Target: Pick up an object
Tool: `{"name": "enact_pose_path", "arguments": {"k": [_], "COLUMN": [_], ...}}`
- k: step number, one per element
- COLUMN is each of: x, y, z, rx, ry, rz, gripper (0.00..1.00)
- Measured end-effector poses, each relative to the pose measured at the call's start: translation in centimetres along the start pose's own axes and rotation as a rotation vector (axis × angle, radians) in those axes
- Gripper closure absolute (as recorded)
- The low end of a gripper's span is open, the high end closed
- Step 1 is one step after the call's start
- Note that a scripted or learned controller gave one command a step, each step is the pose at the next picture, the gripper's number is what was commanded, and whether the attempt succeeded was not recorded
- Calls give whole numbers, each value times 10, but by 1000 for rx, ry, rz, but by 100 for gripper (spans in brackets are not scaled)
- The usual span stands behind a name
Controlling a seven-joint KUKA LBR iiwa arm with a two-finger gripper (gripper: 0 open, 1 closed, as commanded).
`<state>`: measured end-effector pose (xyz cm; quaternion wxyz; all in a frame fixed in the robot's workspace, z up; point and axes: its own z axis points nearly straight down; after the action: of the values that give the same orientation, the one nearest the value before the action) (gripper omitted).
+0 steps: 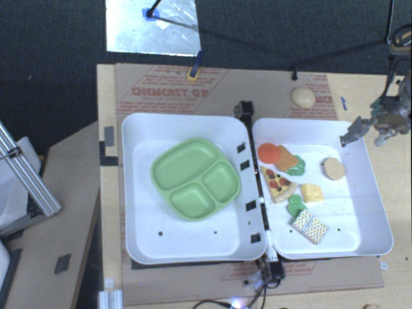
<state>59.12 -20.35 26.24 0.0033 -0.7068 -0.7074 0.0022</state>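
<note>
The left bin (pixel 135 140) held a green divided plate (pixel 196 179) near its middle, with bare white floor all round it. Right of the plate, past the black divider (pixel 254 172), the right bin (pixel 367 224) carried toy food bunched against its left side: a tomato slice (pixel 268 152), a pizza slice (pixel 279 184), a cheese cube (pixel 313 192), a patterned packet (pixel 309 226). A round cookie (pixel 333 168) lay apart, far right of the plate, with open floor beyond it. The gripper (pixel 364 134) hung above the cookie's upper right, over the bin's rim, fingers spread and holding nothing.
</note>
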Motion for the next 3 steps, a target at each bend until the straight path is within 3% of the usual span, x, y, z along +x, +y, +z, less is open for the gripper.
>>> {"name": "enact_pose_path", "arguments": {"k": [1, 3], "x": [0, 6], "y": [2, 6], "z": [-6, 96], "rx": [-10, -5], "ry": [-2, 0], "rz": [-3, -4], "gripper": [0, 0]}}
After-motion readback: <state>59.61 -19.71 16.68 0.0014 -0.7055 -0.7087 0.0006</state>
